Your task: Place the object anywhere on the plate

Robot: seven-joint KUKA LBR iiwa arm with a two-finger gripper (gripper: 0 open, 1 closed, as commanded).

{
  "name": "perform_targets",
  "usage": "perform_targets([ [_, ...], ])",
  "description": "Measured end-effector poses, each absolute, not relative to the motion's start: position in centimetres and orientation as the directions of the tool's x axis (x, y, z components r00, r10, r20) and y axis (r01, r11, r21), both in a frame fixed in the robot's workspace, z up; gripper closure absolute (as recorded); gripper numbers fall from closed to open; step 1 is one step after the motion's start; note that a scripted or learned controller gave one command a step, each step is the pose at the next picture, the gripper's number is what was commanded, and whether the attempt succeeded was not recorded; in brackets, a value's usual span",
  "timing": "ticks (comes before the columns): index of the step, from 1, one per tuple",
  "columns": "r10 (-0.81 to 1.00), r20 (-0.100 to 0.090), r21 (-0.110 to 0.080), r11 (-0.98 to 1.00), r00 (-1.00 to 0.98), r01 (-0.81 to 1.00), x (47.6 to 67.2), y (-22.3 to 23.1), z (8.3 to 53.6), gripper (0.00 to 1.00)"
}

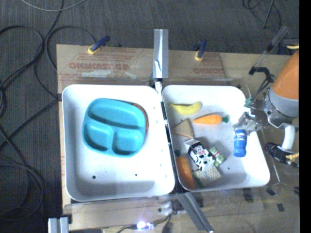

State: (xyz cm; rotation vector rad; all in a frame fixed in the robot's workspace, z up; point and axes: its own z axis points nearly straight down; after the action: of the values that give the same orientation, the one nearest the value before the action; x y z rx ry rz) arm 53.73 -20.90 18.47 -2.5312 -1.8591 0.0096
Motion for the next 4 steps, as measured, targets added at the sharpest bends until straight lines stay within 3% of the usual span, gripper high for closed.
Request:
perform_targets([
  [1,0.981,-0.002,-0.003,-0.196,0.196,0.981,55.0,-14.0,22.2,1.00],
  [2,0.908,-0.005,-0.004,-0.419,0.419,0.908,58.5,-9.2,25.1,1.00],
  [3,0.956,-0.003,-0.006,-0.294,0.294,0.956,62.8,-1.5,18.0,1.00],
  [4,0.989,-0.005,-0.005,-0.149,0.149,0.989,65.8,5.3,18.1,1.00],
])
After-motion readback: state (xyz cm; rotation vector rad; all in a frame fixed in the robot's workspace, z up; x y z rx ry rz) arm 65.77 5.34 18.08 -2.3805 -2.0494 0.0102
